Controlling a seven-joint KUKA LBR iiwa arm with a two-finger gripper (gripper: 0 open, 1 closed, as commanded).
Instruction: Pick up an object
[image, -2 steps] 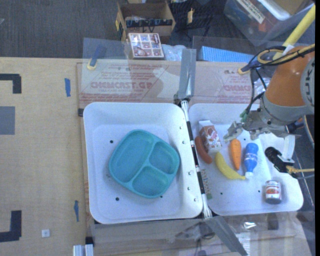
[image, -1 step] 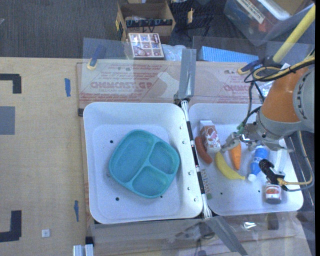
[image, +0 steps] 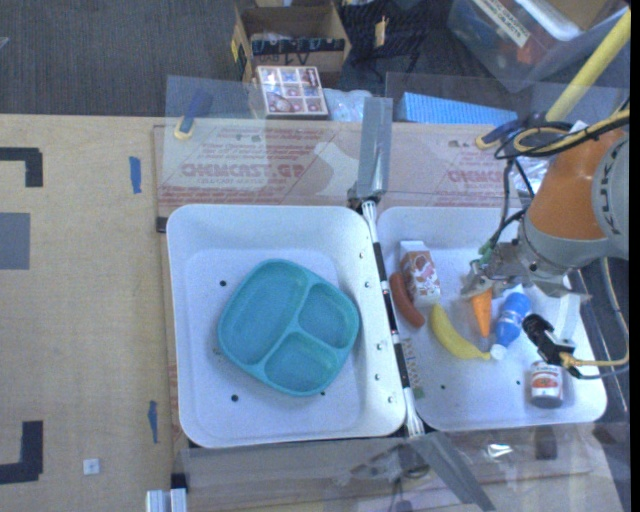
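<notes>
Carrot (image: 483, 312) in the right bin (image: 470, 405), directly under the tool (image: 484, 277), crowded by neighbours.
Whether the tool is spread or pressed together, I cannot tell. The banana (image: 455, 336) and blue bottle (image: 510, 318) lie just beside the carrot, so a descent slightly off-centre could nudge them or pinch two things.

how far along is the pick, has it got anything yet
Done: the arm has reached in over the right bin, with the gripper low above the carrot. In hand: nothing visibly lifted; the carrot, banana and blue bottle lie on the bin floor. Left: closing on one object and raising it.
</notes>
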